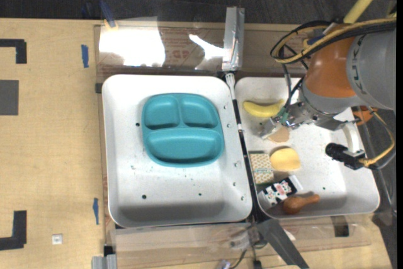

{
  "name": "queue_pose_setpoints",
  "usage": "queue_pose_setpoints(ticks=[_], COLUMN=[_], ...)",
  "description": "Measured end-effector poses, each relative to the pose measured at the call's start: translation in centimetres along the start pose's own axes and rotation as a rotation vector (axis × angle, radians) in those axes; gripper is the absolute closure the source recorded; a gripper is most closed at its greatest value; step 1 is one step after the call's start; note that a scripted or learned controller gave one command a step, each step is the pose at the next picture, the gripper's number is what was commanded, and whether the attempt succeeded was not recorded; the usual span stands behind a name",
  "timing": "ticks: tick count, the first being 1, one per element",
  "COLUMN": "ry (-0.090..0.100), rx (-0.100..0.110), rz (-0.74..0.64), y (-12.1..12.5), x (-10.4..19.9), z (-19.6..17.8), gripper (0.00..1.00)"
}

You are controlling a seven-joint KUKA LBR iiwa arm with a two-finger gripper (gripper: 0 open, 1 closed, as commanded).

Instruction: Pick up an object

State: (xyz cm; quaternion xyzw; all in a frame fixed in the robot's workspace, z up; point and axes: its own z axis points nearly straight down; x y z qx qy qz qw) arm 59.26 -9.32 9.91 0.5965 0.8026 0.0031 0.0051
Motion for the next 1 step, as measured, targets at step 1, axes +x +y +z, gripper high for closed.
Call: queue_pose_setpoints(ticks=[1], ry=[0.003], rx=[0.008], rz=[0.292], y=[2.95], x=[5.76], z=[-8.68], gripper=[1.0])
